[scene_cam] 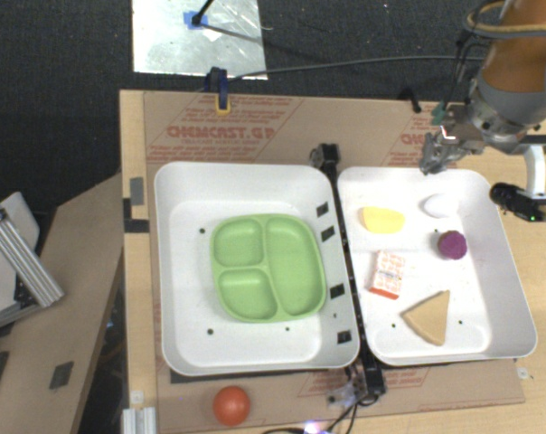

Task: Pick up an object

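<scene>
Poised above the far edge of the right bin (506, 269), the gripper (433, 158), hanging from the grey arm (517, 52) with its orange band, nothing visibly held; too small and dark to tell how far apart the jaws stand. Spread across the bin floor below and toward the camera, five small things: a pale white disc (438, 206) nearest of all, just in front of the gripper and almost lost against the white floor; a yellow lump (381, 219) a little to the disc's left; a purple ball (451, 244) just beyond the disc toward the near side; a red-and-white packet (389, 273) standing nearer the divider, long axis running roughly front to back; a tan wedge (428, 317) farthest off, near the front wall, point aimed up and to the right. In the left bin (178, 242), a green divided tray (268, 268), well apart from the gripper. Outside both bins, on the bench's front edge, an orange ball (230, 405). Likeliest pick by nearness: the disc or the yellow lump, a short drop forward and down; no object yet lifted, task judged at its opening stage.
</scene>
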Robot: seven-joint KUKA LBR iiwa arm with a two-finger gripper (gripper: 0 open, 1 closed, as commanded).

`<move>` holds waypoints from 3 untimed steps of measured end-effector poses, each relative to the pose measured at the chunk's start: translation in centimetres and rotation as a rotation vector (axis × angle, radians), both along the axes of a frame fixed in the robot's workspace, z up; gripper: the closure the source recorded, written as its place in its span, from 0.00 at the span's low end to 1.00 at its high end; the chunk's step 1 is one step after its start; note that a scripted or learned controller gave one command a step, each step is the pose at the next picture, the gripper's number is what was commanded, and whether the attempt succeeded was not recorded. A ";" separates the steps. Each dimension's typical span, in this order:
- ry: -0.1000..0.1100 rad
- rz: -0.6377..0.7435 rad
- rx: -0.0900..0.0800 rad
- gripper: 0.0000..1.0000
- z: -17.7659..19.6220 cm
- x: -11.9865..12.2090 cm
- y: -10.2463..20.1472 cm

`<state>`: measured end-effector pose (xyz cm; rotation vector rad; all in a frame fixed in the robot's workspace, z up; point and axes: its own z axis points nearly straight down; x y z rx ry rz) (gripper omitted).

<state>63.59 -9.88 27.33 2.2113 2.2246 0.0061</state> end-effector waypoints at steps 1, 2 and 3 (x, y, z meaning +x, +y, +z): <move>0.006 0.001 0.001 1.00 -1.9 -1.1 5.1; 0.005 0.002 0.002 1.00 -2.3 -1.1 10.1; 0.006 0.002 0.002 1.00 -2.2 -2.4 14.4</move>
